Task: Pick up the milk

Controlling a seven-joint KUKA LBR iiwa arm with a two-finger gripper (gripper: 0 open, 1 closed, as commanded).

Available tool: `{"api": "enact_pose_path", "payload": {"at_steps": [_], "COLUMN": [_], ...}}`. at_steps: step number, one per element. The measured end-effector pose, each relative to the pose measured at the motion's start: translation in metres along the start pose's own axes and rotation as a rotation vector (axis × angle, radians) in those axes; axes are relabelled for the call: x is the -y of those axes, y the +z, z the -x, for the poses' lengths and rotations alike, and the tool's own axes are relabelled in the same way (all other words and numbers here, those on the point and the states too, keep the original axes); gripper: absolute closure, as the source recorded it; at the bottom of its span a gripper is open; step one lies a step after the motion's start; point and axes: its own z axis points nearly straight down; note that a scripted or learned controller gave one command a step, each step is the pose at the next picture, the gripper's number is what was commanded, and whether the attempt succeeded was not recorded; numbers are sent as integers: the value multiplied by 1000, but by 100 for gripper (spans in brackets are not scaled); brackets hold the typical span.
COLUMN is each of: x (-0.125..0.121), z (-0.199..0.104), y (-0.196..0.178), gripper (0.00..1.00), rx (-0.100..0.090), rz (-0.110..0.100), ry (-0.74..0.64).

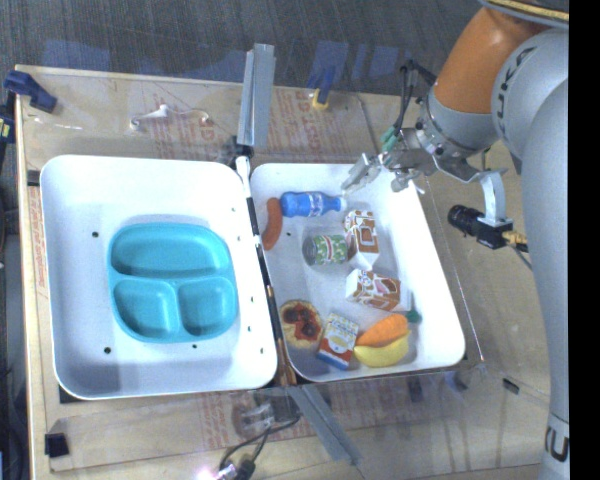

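- Two milk cartons [363, 234] [376, 289] lie in the right bin [435, 268], near a can [327, 249].
- Claw [380, 171] hovers released above the bin's far rim.

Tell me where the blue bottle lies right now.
The blue bottle lies on its side at the far end of the right bin, beside the sausage and just above the green can.
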Motion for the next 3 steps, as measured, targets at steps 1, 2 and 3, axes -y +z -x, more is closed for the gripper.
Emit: {"api": "enact_pose_path", "payload": {"at_steps": [1,2,3], "x": [11,10,10], "z": [13,14,14], "y": [118,105,105], "gripper": [0,100,0], "rx": [9,14,14], "rz": [23,28,28], "ry": [37,34,34]}}
